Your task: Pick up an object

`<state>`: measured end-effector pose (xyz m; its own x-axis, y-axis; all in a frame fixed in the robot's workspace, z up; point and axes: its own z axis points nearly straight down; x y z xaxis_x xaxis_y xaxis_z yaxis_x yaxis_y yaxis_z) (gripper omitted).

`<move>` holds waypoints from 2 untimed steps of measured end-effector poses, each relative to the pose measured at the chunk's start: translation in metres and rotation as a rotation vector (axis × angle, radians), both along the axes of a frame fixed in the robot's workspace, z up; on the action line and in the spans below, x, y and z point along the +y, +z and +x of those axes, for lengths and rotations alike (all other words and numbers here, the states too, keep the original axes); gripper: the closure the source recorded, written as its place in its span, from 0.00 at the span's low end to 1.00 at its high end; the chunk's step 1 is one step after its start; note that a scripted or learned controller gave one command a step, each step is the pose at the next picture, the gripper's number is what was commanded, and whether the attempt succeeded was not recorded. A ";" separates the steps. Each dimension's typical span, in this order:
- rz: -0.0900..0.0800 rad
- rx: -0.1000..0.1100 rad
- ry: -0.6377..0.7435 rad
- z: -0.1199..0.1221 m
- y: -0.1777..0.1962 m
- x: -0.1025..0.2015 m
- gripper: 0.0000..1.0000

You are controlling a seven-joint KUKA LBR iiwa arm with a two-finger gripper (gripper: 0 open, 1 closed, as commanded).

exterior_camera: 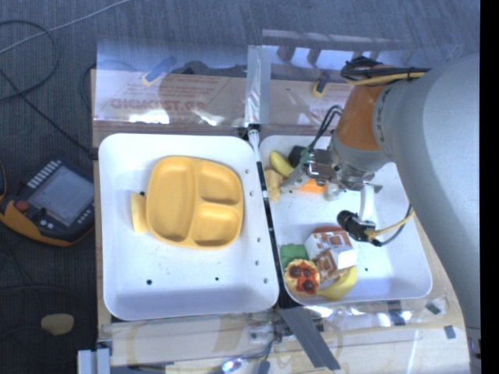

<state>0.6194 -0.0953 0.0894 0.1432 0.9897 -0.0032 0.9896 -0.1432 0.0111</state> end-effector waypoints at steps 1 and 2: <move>-0.001 0.001 0.000 0.000 0.011 0.000 1.00; -0.010 -0.001 -0.007 0.000 0.012 -0.007 0.00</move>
<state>0.6193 -0.1024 0.1015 0.1499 0.9886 -0.0131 0.9886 -0.1497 0.0138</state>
